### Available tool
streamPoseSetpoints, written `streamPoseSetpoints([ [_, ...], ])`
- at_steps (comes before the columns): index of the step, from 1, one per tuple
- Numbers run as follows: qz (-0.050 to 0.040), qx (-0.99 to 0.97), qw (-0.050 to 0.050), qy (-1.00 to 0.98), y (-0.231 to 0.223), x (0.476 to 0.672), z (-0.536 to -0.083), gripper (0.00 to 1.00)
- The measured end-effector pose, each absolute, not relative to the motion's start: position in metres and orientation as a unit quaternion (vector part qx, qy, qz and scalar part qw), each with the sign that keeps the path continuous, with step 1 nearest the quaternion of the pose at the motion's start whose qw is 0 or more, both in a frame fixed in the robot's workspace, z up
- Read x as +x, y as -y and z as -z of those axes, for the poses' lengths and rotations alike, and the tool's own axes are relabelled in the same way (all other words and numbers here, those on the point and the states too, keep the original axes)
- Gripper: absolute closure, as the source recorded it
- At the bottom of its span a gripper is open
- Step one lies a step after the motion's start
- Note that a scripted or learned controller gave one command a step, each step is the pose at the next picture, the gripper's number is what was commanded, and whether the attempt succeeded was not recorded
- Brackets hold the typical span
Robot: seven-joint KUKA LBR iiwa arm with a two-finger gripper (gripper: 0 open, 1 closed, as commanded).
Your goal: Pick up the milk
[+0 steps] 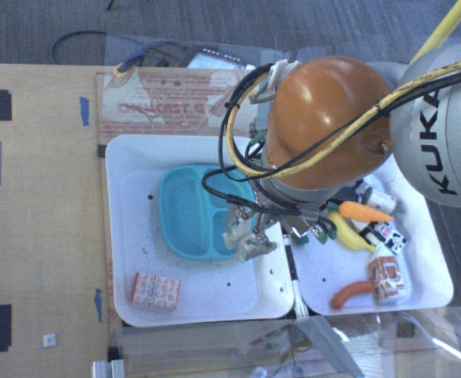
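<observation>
I am hanging over the seam between the two bins, my gripper (250,239) sitting above the right part of the left bin (120,211), at the right edge of a blue divided plate (187,211). Whether my gripper is open or closed I cannot tell; it is showing as a tangle of pale metal and glare, and nothing is clearly sitting in it.

The milk (391,237), which I am taking to be the small black-and-white patched carton, is lying in the right bin (439,282), well apart from me. A carrot (366,211) and a banana (350,233) are crowding just beside it on its left, and an orange-and-white carton (388,278) is lying just below it with a red sausage (351,293) next to that.

A small orange-and-white box (155,290) is resting alone in the left bin's near corner.

My own orange band (325,120) is bulging across the middle, with looping cables (238,144) hanging off it, covering the far parts of both bins. The milk is showing only in part, too small for reading any label.
</observation>
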State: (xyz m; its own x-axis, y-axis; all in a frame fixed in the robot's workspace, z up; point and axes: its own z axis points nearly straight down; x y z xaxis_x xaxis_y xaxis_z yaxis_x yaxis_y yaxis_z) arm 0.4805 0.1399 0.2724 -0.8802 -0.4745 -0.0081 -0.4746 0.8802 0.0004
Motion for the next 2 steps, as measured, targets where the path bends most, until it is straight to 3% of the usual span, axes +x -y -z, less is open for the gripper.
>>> streamPoseSetpoints([
  [1, -0.0012, -0.376, 0.004, -0.927, -0.163, 0.490, -0.259, 1.00],
  [2, -0.0011, -0.413, 0.004, -0.911, -0.183, 0.525, -0.299, 1.00],
])
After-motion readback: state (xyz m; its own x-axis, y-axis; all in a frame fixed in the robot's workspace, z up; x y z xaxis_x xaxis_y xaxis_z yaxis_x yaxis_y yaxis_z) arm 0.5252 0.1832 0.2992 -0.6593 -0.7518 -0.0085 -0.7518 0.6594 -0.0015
